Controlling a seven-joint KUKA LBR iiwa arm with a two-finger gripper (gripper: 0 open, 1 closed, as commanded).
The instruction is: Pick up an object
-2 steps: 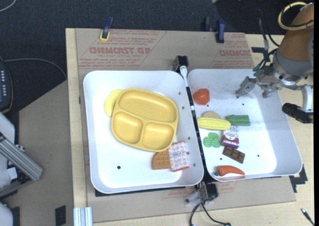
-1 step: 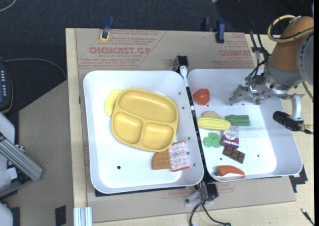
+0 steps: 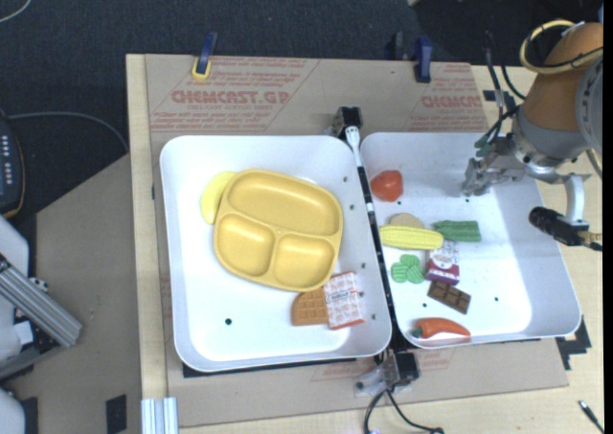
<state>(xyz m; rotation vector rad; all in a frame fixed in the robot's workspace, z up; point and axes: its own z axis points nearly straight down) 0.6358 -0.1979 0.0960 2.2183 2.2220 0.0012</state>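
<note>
Camera view: pre-grasp step, nothing picked yet. Gripper [image 3: 482, 171] hovers over the bare floor at about 1 o'clock in the right bin [image 3: 536, 269], jaws pointing down; can't tell if apart or together, too small, nothing seen between them. Candidate objects cluster at the bin's 9 o'clock side: red tomato [image 3: 387, 185] nearest, then corn cob [image 3: 411, 237], green block [image 3: 457, 229], green lettuce piece [image 3: 409, 270], chocolate bar [image 3: 448, 298], chili pepper [image 3: 441, 329] at 6 o'clock. Left bin [image 3: 182, 231] holds yellow divided tray [image 3: 278, 231], waffle [image 3: 311, 308] and a wrapped snack [image 3: 343, 300]. Next move likely calls for shifting toward 9 o'clock over the tomato, descending, closing.
</note>
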